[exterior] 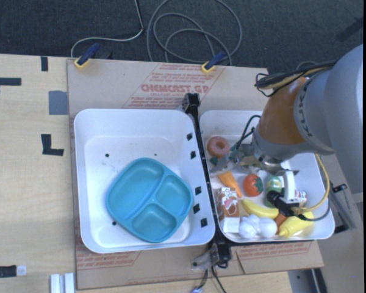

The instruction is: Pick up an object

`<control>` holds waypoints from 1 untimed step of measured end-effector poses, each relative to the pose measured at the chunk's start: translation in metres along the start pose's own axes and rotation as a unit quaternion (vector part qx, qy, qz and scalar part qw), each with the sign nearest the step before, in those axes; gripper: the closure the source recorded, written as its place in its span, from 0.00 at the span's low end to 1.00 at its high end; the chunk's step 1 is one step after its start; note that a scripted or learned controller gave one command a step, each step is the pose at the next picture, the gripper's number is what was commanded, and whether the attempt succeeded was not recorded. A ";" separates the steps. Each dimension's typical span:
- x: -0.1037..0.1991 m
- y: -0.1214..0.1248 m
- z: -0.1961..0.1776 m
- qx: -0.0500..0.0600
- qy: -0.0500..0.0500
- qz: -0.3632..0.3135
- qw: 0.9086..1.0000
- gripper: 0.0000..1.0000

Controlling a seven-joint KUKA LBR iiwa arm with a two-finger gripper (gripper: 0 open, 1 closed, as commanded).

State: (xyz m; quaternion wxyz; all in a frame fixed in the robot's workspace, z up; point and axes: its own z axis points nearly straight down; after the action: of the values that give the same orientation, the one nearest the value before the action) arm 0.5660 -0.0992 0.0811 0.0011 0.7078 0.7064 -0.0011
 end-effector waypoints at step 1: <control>-0.010 -0.023 -0.005 -0.003 0.001 -0.001 1.000 0.00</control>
State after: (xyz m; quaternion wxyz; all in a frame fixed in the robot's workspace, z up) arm 0.5425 -0.1091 0.0866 0.0027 0.7069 0.7073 0.0016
